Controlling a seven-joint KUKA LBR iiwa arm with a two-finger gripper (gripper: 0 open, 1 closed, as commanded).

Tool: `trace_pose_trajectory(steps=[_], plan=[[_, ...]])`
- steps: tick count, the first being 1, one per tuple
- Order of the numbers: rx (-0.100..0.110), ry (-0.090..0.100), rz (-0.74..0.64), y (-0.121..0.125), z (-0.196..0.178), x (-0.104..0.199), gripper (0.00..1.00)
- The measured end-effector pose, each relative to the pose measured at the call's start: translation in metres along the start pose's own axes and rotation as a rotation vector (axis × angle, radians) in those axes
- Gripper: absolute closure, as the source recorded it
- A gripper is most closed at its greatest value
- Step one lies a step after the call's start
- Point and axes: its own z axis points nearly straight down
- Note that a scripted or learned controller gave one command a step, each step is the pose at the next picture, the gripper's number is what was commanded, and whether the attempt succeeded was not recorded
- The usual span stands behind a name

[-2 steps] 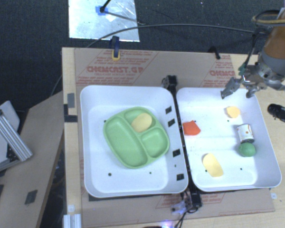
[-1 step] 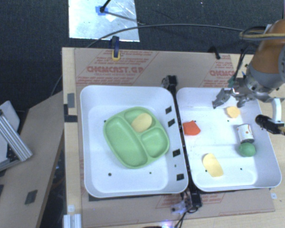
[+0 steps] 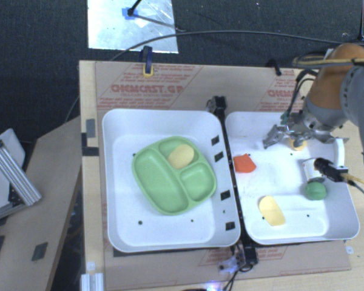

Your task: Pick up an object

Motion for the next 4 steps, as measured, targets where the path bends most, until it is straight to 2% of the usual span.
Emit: trace_pose_trajectory(steps=[1,2,4], plan=[[-0.003,-0.001,-0.001,0.001,0.014,0.0,0.0],[-0.008,-0.002,-0.002,0.002,0.002,0.0,1.0],[-0.008,-0.001,-0.004,0.007,-0.088,0.001,1.0]])
